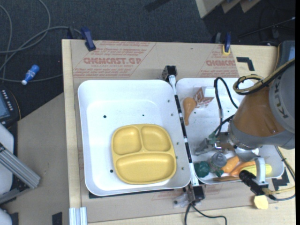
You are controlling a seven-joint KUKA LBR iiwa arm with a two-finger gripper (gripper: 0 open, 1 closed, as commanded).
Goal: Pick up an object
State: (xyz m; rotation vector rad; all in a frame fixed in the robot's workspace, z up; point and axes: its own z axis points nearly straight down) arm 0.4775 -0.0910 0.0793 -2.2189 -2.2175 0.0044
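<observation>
My gripper (209,146) is low over the front half of the right bin (206,86), with the arm reaching in from the right and covering much of that bin. Just in front of it lie a green object (202,168), a grey round piece (217,160) and an orange object (230,164), close together near the bin's front wall. Further back in the same bin rest an orange cone-shaped item (188,108) and a small reddish-white box (204,97). Nothing shows held in the gripper.
The left bin (93,102) holds a yellow divided plate (143,153) in its front half. A black divider strip (180,121) runs between the bins. A small yellow piece (260,202) lies on the bench outside the right bin's front corner.
</observation>
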